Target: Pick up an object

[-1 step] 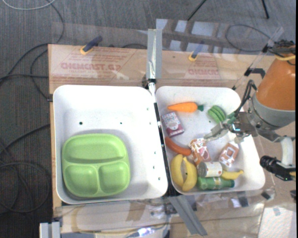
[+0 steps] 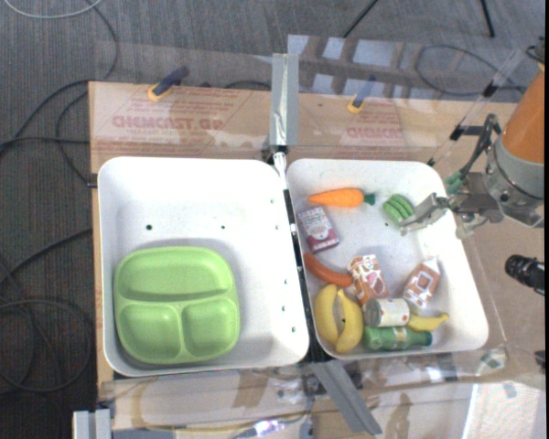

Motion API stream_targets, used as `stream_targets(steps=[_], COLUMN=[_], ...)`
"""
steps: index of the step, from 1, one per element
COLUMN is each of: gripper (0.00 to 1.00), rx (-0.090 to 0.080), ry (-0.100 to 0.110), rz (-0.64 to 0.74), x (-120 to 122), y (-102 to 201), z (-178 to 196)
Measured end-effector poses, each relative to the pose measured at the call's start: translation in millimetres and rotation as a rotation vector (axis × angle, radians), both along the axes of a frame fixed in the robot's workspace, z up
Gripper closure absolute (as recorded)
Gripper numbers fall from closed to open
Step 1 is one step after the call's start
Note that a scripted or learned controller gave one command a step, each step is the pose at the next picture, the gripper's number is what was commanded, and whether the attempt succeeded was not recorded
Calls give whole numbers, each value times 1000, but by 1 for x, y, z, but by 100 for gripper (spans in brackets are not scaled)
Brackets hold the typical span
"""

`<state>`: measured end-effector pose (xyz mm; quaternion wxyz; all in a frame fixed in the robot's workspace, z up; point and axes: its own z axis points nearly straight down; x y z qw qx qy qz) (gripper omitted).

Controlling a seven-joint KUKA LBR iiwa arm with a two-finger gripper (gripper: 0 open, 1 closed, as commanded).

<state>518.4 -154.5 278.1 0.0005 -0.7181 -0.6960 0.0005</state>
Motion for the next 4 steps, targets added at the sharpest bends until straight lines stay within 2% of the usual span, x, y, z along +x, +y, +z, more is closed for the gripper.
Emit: stream_targets(steps=[1, 2, 3, 4], gripper=[0, 0, 100, 100], rx=[0, 10, 4, 0], ry=[1, -6, -6, 1], rz=[67, -7, -12, 37], x=[2, -4, -5, 5], y=[-59, -58, -62, -11], z=[-80, -181, -172, -72])
